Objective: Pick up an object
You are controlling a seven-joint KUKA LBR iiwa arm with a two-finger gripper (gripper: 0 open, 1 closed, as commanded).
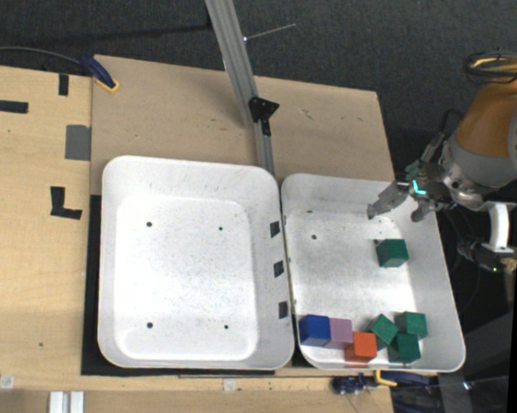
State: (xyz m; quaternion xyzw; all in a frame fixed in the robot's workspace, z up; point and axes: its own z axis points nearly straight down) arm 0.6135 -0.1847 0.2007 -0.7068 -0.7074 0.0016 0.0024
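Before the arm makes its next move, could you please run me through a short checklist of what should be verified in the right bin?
1. Gripper carries nothing between its fingers: ok, fingers spread and free.
2. Gripper is over the right bin, near its upper right corner: ok.
3. Lone green cube has free space on all sides: ok, it sits apart, below the gripper.
4. Gripper is lined up straight over that cube: not ok, it hangs up-view of it.
5. Other blocks are easy to grasp singly: not ok; blue cube, purple cube, orange cube and three green ones crowd the lower wall.
6. Gripper height above the floor: cannot tell.
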